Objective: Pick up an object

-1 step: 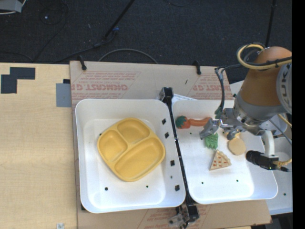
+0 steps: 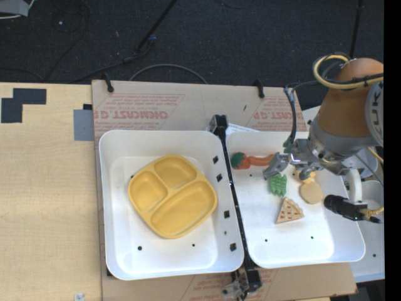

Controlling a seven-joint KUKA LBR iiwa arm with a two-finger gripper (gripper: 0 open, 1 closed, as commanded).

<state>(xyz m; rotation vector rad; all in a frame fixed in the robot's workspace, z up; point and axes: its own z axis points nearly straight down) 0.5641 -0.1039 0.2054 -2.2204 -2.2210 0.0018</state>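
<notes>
With its fingers looking parted and holding nothing, the end effector [image 2: 292, 166] is hovering in the right bin [image 2: 301, 246] just above the green toy [image 2: 277, 184], and should be descending straight, centring the toy before closing.

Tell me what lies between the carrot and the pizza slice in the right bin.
In the camera view, a green toy lies between the carrot and the pizza slice, close under the gripper.

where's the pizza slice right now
The pizza slice lies in the right bin, just below the green toy and left of the tan round piece.
</notes>
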